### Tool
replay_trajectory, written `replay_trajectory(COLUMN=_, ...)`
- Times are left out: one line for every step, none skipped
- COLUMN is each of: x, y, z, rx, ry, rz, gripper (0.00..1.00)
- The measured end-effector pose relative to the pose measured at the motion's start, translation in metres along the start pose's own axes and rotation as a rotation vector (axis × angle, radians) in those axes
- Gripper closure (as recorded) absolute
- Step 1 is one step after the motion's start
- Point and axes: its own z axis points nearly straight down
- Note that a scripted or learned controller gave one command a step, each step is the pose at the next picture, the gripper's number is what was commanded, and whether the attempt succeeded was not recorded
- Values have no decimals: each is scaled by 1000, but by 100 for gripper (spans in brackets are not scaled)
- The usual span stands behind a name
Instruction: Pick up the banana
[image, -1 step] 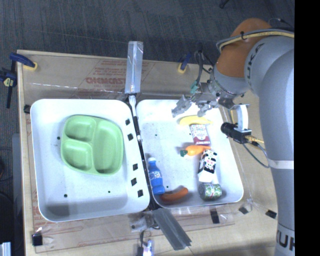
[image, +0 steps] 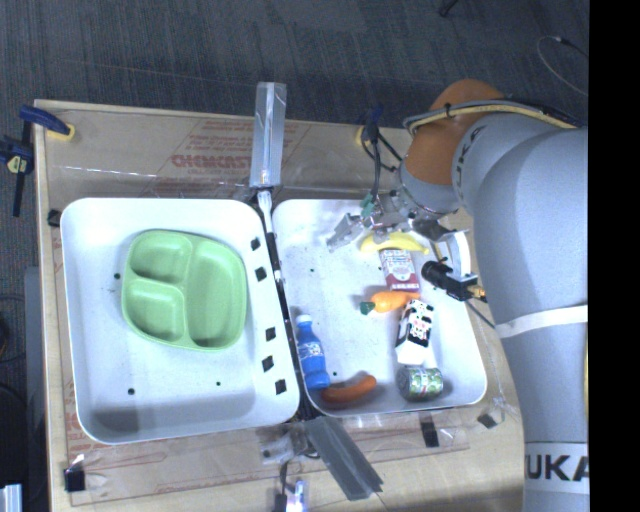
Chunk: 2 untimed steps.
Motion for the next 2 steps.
replay_trajectory(x=-1, y=-6, z=3, rx=-5, ry=-2, rz=-57, gripper=0)
replay_trajectory(x=-2, y=3, z=4, rx=-8, ry=-4, rz=-90, gripper=0)
